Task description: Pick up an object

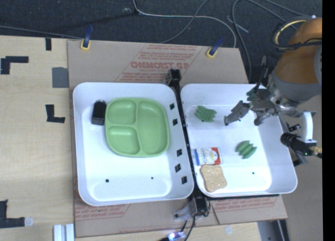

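In the right bin [272, 182] lie a green leafy toy [204, 113] at the upper left, a second green piece [245, 149] toward the right, a small white packet with blue and red print [208, 155], and a tan toast slice [213, 177] near the front wall. My gripper [247, 117] hangs over the upper right part of this bin, between the two green pieces. It is open and nothing is between its fingers [235, 113]. The arm's orange band [309, 30] shows at the far right.
The left bin [125, 190] holds a light green divided plate [137, 127] and a small black block [98, 112] beside the plate's left edge. A black divider with clips [179, 130] separates the bins. Cables [220, 4] run across the dark mat behind the bench.
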Controlling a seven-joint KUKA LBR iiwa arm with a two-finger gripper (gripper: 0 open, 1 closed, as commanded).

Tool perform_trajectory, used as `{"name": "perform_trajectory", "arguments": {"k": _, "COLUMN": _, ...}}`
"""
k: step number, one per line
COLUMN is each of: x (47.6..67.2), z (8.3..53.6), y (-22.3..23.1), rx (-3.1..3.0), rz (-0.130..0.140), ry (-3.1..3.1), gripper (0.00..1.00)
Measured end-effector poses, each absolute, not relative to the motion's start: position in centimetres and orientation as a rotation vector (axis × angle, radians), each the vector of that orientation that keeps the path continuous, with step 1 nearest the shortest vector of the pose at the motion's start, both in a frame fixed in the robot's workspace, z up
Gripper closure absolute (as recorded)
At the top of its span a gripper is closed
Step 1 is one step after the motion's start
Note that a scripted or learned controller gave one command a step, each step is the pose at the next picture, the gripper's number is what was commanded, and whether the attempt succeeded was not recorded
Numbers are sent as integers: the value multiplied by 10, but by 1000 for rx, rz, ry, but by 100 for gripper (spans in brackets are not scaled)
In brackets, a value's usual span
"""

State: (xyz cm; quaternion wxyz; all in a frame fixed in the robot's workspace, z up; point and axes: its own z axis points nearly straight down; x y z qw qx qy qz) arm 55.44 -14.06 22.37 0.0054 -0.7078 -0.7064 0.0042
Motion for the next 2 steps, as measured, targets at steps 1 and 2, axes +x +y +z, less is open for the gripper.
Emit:
{"name": "perform_trajectory", "arguments": {"k": 1, "x": 557, "z": 230, "y": -140, "rx": -2219, "rz": 2, "ry": -2222, "gripper": 0}}
{"name": "perform_trajectory", "arguments": {"k": 2, "x": 555, "z": 184, "y": -133, "rx": -2217, "rz": 6, "ry": -2220, "gripper": 0}}
